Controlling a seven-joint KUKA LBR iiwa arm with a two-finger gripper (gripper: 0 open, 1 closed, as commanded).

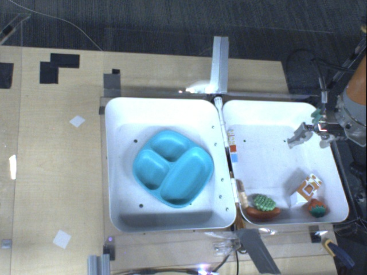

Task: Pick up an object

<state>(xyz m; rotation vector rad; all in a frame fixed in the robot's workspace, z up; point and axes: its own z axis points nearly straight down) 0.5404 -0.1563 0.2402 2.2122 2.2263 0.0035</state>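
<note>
Objects sit at the near edge of the right bin (269,119): a green-and-red toy (263,205) by the divider, a white/orange box (308,187) and a small orange-green piece (317,209), details too small to make out. Gripper (310,135) hangs above the bin's right side, holding nothing, arm cut off at frame edge. Left bin (120,125) holds a blue divided tray (173,168).

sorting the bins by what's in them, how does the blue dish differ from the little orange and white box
The blue dish is far larger than the orange and white box. The dish is one solid colour, the box is patterned in two. The dish lies flat with three rounded hollows facing up, while the box sits tilted on a corner. The dish is in the left bin, the box in the right bin near its lower right corner. Both rest on a bin floor.
</note>
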